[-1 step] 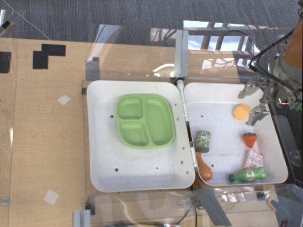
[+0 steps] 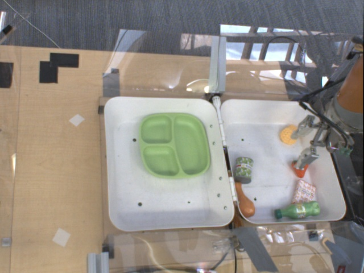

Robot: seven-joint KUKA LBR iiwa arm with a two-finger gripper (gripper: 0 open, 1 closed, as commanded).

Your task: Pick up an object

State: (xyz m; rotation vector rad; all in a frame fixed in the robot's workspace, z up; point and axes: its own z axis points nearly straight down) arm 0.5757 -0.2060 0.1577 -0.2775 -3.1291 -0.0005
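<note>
My gripper [image 2: 307, 140] reaches in over the right edge of the right bin [image 2: 267, 152]. It is open, with one finger near a yellow round piece [image 2: 288, 134] and the other just above a small red-orange object [image 2: 300, 165]. Nothing sits between the fingers. Lower in the same bin lie a pink-and-white packet [image 2: 305, 191], a green bottle [image 2: 298, 210] on its side, a small green can [image 2: 244, 169] and a brown-orange piece [image 2: 244, 201] against the left wall.
The left bin [image 2: 122, 198] holds a green divided plate [image 2: 173, 144]. A metal divider [image 2: 224, 152] runs between the two bins. The arm's orange band [image 2: 350, 92] hangs over the right bin's far right corner.
</note>
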